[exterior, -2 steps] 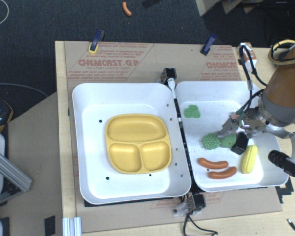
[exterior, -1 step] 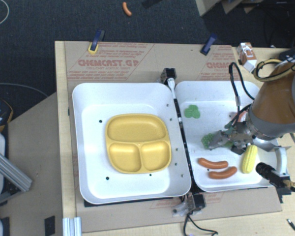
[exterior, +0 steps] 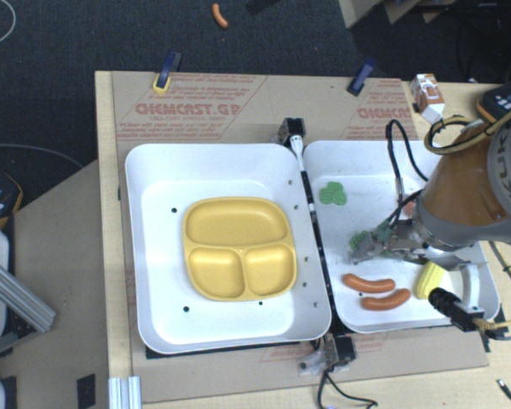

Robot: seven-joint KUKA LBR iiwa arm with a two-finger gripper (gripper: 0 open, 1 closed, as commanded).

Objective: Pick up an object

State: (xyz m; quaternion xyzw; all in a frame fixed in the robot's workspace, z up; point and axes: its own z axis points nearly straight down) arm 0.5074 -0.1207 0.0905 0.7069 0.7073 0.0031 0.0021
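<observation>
My claw [exterior: 370, 244] sits low in the right bin [exterior: 358, 156], grip state I cannot tell. Two sausages [exterior: 369, 284] lie crosswise just below, near the front rim, open floor leftward.

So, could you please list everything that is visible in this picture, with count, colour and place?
bins: 2, white, side by side on the bench; left bin, right bin
divided tray: 1, yellow, three compartments, middle of the left bin
sausages: 2, orange-red, front of the right bin, one just behind the other
green piece: 1, green, back left part of the right bin
yellow item: 1, yellow, right bin, right of the sausages, partly under the arm
clamps: 2, on the bench's back edge; one with yellow, one dark
small orange thing: 1, on the dark floor behind the bench
arm: 1, grey with orange band, over the right bin
tool: 1, low in the right bin, by something dark green
</observation>
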